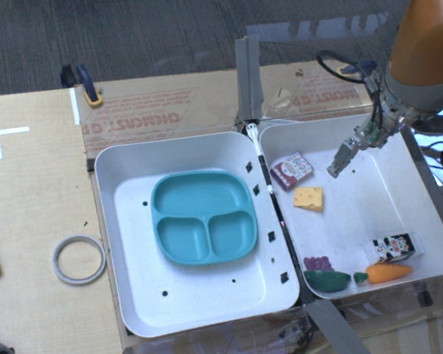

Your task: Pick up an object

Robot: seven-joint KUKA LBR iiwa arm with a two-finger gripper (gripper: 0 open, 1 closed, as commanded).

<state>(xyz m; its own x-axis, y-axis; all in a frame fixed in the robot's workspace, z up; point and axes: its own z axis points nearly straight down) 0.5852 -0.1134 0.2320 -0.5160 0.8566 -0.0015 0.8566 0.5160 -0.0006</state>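
Jaws: whether they stand open or closed cannot be told; the tip is small, dark and seen at a slant, and no object shows between the jaws.
Gripper: the slim grey two-finger gripper (340, 166) hangs above the upper middle of the right bin, pointing down and to the left, over bare white floor.
Arm: the grey arm with the orange band (421, 32) comes in from the upper right corner.
Nearest objects: a small red-and-white printed packet (292, 169) lies to the left of the tip, apart from it; a yellow wedge of toy cheese (308, 199) lies just below the packet.
Far objects: along the near edge of the right shallow white bin (428, 210) lie a purple grape cluster (317, 264), a dark green rounded toy (329, 281), an orange toy carrot (389, 272) and a small black-and-white printed box (394, 247), all well apart from the gripper.
Left bin: the left shallow white bin (126, 249) holds a teal plastic plate with three compartments (205, 216).
Bench: a grey ring (79, 258) lies on the wooden bench left of the bins.
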